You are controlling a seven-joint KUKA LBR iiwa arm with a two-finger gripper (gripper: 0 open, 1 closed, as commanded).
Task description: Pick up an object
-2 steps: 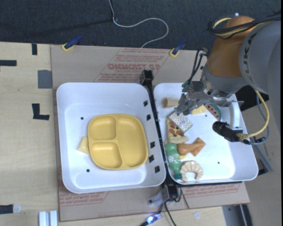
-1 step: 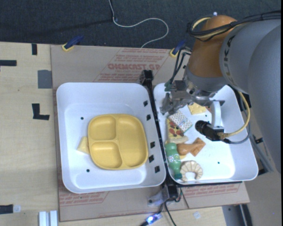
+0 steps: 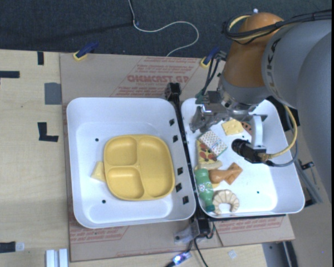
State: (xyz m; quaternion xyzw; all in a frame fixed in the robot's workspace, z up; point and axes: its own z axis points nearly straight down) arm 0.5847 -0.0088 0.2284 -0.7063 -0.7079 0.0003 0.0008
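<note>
In the right bin [image 3: 278, 199] lie several toy foods: a checkered packet [image 3: 212, 142], a yellow cheese wedge [image 3: 232, 128], a pizza-like slice [image 3: 209, 161], a brown chicken piece [image 3: 226, 175], a green bottle [image 3: 204, 184] and a croissant [image 3: 226, 201]. My gripper [image 3: 207, 117] hangs over the bin's upper left part, just above the checkered packet. Nothing shows between its metal parts.
The left bin [image 3: 83, 115] holds a yellow divided plate [image 3: 139, 167] with a pale yellow piece [image 3: 97, 172] poking out at its left. The arm's grey body and orange band [image 3: 250, 43] cover the right bin's far side. A white cable [image 3: 167, 28] lies behind the bins.
</note>
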